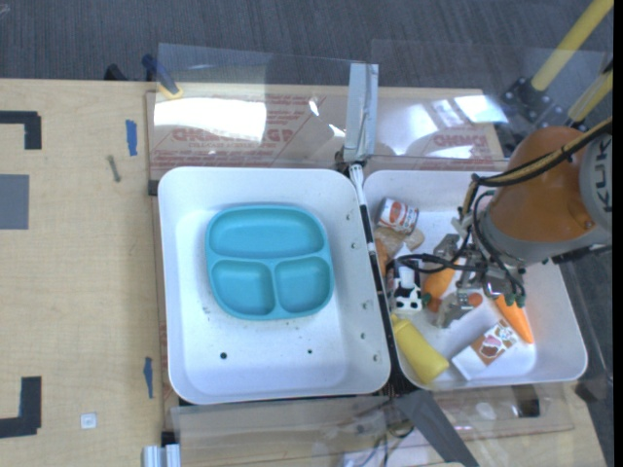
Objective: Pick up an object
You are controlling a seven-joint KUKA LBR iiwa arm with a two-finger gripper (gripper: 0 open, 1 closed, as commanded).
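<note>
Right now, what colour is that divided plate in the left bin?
Light blue, turquoise-like; the divided plate shows best in the camera view.

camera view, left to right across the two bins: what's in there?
Blue divided plate → small can → yellow bottle → gripper → white carton → carrot.

Arm (pixel 545 197) low, wrist angled down-left

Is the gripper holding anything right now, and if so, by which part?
Cannot be told. The gripper is down in the right bin among the toys, beside a small orange piece and a carrot, but cables and the wrist hide any hold.
</note>
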